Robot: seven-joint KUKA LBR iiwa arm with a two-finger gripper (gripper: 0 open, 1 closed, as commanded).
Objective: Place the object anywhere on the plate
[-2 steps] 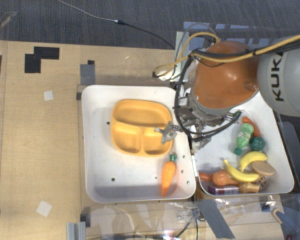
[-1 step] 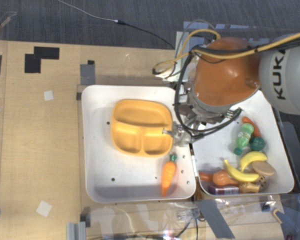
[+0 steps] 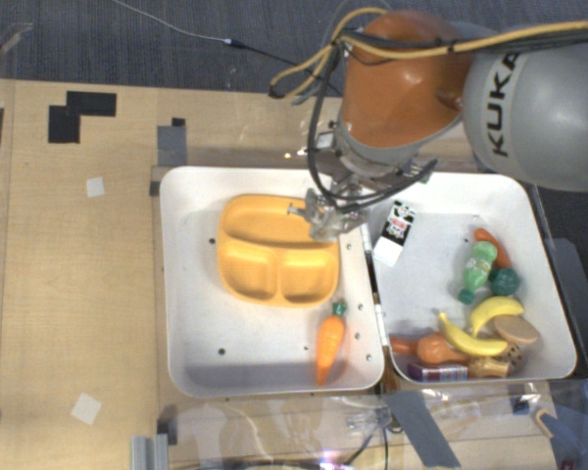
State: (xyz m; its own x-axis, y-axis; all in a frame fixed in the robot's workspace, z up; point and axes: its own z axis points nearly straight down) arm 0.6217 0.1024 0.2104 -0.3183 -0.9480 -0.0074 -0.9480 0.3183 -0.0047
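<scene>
One carrot (image 3: 329,347) lies in the left bin (image 3: 191,262), below the claw (image 3: 320,218) and a little to its right in the picture, well apart from it. It points its green top up toward the claw and its orange tip down toward the bin's near wall, close beside the wall shared with the right bin (image 3: 544,262). Nothing grips it. The plate (image 3: 274,253), yellow and split into three sections, sits just left of and under the claw; the claw hangs over the plate's upper right rim. Whether the claw is open or closed I cannot tell, since the wrist and cables hide its tips. The carrot lies just off the plate's lower right corner, not on it. Right of the claw, in the other bin, a white card (image 3: 394,233) lies near the dividing wall. Farther right and lower are a green bottle (image 3: 476,270), a banana (image 3: 482,324) and several other small toys heaped in the near corner.
</scene>
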